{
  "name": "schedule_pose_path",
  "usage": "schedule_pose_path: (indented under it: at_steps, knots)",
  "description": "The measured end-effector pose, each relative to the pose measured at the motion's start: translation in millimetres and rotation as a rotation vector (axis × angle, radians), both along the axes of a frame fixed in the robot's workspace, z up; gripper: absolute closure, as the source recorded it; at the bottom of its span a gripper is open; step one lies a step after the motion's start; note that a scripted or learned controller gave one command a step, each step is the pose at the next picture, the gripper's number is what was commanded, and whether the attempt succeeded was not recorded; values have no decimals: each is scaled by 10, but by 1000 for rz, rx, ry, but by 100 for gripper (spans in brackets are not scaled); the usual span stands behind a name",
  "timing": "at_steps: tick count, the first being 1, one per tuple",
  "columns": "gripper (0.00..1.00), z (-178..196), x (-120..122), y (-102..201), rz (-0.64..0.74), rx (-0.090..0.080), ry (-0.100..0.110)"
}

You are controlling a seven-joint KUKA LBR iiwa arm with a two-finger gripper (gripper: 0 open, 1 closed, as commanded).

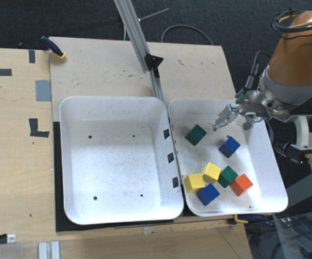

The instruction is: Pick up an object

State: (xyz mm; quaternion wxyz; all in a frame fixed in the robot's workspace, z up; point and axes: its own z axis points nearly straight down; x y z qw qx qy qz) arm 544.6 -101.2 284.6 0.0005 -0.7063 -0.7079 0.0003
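The gripper (234, 118) hangs over the right bin (264, 144) near its far right side, fingers (221, 120) spread apart with nothing between them. The blue cube (229, 146) lies just below them on the bin floor, the green cube (196, 135) to their left. Other cubes cluster at the bin's near edge.

Seven small cubes (217, 172) (two green, perhaps foam) lie in the right bin (264, 144).

Grey arm (291, 63) from the right, tool (232, 120) low, fingers spread, nothing between them.
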Motion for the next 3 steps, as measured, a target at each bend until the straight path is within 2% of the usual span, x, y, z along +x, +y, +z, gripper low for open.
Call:
schedule_pose_path:
  at_steps: [1,3]
  knots:
    - [0,0,0,-2,0,0,0]
    - [0,-1273,-45,-71,-2,0,8]
